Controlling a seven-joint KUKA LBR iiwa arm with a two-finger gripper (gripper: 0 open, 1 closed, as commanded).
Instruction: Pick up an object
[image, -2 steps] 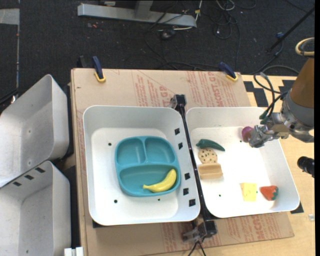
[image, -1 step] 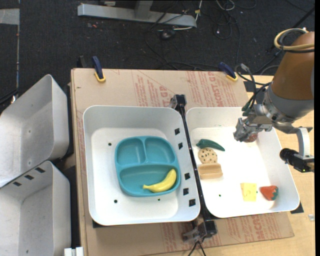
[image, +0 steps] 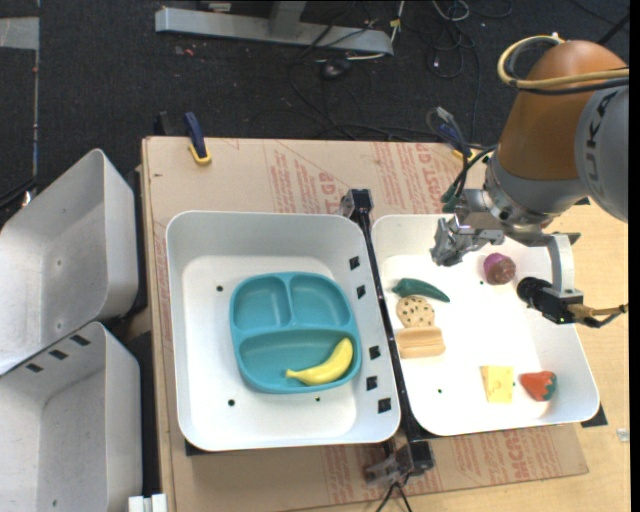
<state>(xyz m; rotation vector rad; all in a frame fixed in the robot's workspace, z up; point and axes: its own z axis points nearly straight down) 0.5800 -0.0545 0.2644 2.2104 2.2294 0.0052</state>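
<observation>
Glossy curved banana (image: 323, 366) lies on a smooth teal plate (image: 290, 310).

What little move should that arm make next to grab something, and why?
Probably lower straight down and slightly right toward the purple onion. The gripper hovers over the right bin just left of it, holding nothing, and the onion is the nearest item, lying apart from the others.

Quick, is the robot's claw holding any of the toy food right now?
End effector: hovering over the right white bin near the purple onion-like toy; holding nothing visible; open or closed cannot be told.
</observation>
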